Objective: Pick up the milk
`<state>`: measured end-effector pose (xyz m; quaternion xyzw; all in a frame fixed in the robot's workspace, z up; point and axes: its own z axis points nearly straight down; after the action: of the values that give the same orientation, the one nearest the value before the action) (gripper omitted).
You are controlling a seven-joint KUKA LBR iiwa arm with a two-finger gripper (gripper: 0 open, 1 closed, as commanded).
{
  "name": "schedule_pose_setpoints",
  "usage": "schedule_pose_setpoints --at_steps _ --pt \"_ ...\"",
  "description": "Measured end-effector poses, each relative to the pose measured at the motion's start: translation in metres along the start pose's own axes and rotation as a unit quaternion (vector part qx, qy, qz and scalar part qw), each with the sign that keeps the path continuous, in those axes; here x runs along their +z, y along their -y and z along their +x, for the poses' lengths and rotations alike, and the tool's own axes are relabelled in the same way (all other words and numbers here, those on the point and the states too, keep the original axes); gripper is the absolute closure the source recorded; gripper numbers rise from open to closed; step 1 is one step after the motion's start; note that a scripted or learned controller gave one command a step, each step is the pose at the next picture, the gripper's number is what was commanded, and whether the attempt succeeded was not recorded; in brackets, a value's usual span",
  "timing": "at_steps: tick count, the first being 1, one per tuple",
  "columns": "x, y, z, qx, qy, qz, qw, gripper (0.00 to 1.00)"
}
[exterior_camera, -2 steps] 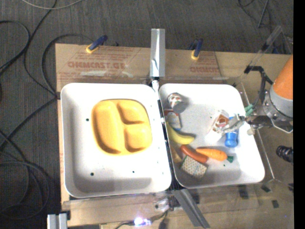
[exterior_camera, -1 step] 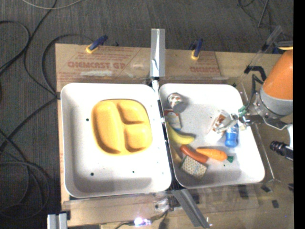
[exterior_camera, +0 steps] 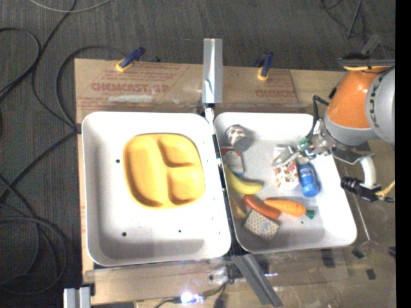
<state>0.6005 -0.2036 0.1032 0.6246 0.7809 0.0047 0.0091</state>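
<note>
Pincer low over the milk, grip state unreadable; blue bottle just beside could get nudged or grabbed instead.

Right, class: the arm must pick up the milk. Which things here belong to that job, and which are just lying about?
Belonging to the job:
- small white and red milk carton in the right white bin
- arm's tool, above that bin's far right part

Just lying about:
- yellow divided plastic tray in the left bin
- yellow banana
- orange carrot
- blue bottle
- red sausage
</note>
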Motion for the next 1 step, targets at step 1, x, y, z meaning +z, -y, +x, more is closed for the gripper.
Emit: schedule_pose_setpoints --at_steps 1 --pt "-0.0055 -0.0015 0.0020 -0.001 -0.002 0.001 1.0000 1.00"
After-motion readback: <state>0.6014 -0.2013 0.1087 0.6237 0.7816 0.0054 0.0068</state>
